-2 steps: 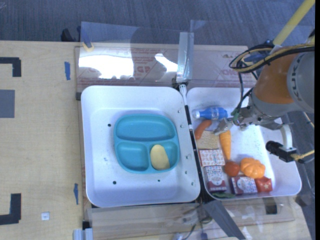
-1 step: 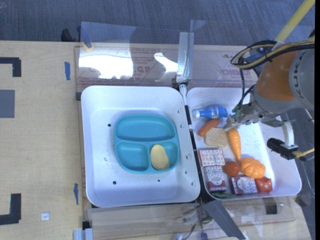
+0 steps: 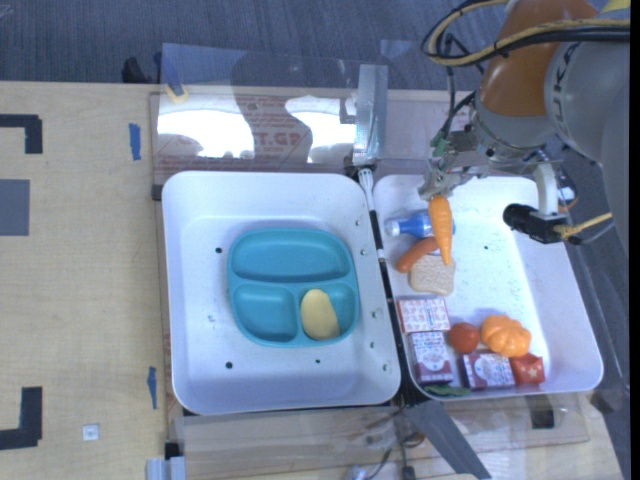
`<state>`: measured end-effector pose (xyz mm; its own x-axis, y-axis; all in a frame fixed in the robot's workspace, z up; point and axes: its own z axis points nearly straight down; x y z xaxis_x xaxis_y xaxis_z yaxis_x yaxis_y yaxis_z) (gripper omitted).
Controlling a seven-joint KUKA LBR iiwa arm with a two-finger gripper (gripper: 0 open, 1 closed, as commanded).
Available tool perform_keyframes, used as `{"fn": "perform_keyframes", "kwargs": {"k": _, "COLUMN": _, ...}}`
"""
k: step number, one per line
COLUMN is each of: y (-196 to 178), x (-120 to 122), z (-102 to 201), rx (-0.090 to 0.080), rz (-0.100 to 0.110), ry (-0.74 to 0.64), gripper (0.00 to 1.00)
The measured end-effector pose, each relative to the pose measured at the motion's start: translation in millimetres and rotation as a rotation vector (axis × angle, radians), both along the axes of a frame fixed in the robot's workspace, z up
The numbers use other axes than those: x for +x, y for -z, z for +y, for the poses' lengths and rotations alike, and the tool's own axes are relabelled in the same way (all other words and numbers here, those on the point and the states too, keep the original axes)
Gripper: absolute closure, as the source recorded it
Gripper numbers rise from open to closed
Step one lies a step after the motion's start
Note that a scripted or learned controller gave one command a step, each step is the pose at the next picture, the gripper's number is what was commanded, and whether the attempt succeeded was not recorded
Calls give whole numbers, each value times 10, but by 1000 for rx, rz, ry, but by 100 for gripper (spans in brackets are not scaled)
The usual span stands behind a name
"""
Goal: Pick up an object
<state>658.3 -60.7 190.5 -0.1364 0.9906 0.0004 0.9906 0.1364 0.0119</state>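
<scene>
My gripper [image 3: 438, 186] hangs over the back left of the right bin [image 3: 560, 298], shut on the thick top end of an orange carrot [image 3: 441, 230]. The carrot hangs upright, its tip pointing down over a slice of bread [image 3: 430, 280]. Beside the carrot lie a blue bottle [image 3: 404, 226] and an orange sausage-shaped piece [image 3: 411, 256]. Nearer the front of that bin are a tomato [image 3: 462, 336], a small orange pumpkin [image 3: 505, 334] and three red-and-white boxes [image 3: 424, 315].
The left bin [image 3: 190, 268] holds a teal divided tray [image 3: 285, 258] with a yellow lemon-like fruit [image 3: 319, 314] in its lower right compartment. A metal post [image 3: 368, 118] stands behind the gap between the bins. The arm and its cables [image 3: 530, 78] reach in from the upper right.
</scene>
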Motion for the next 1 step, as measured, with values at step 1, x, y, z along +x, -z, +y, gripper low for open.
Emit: {"fn": "perform_keyframes", "kwargs": {"k": 1, "y": -445, "x": -336, "z": -194, "rx": -3, "rz": 7, "ry": -122, "gripper": 100}}
